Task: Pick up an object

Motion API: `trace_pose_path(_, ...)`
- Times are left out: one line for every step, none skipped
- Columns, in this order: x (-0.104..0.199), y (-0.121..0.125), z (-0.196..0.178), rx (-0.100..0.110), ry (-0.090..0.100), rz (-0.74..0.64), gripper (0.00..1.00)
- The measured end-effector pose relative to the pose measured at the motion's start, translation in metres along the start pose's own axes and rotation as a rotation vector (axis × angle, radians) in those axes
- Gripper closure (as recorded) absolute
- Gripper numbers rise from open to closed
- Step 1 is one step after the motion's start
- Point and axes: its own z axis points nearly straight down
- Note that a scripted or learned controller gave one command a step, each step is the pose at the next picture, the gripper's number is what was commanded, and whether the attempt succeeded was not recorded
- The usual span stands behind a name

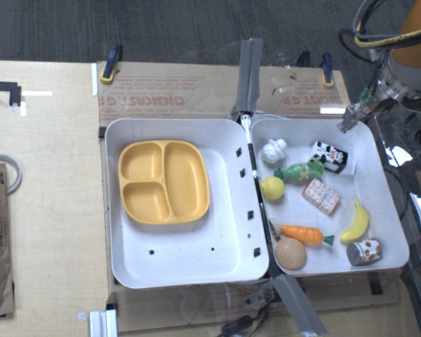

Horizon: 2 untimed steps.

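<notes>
While your gripper (352,118) hangs over the right bin's (387,188) top rim, you cannot tell its jaw state.

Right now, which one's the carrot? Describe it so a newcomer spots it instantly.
Take the right bin, the one full of toys. Along its near edge lies the carrot, between the round tan ball and the banana. It's the only orange piece, tapered, with a green stub.
</notes>
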Motion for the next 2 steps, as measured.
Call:
trace_pose_path(-0.017,-0.002,0.061,0.003,0.002,0.177,1.00)
trace_pose_path(-0.040,-0.009,0.099,-0.003,-0.002,0.205,1.00)
